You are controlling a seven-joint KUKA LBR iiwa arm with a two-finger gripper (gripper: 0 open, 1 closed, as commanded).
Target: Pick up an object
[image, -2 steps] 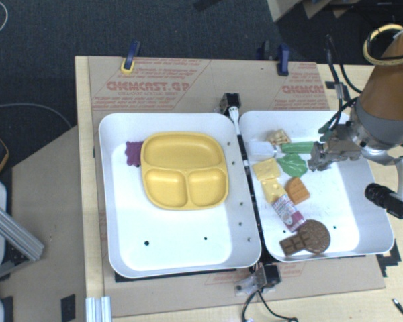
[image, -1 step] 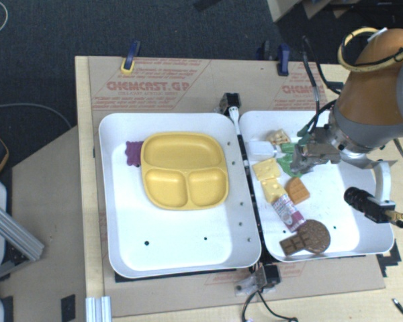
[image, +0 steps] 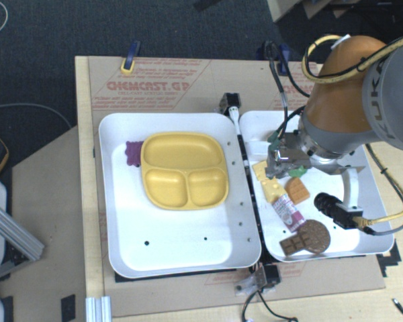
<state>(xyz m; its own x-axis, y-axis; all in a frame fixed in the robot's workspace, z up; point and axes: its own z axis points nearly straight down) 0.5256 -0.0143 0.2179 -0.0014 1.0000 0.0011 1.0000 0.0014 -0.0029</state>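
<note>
Under the arm's bulk, over the right bin (image: 383,243), pincer (image: 280,163) half hidden, grip state impossible to tell.

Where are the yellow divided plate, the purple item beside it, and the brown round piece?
yellow divided plate (image: 184,169), camera view, centre where the dividers meet.
purple item (image: 133,153), camera view, its visible middle, left of the plate.
brown round piece (image: 314,235), camera view, its top face.

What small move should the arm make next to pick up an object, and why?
Probably a short, straight descent. The gripper hangs over the right bin, just above the yellow block and orange piece beside it, and nothing is visibly held. Whether it sits exactly over one of them is hard to tell.
</note>
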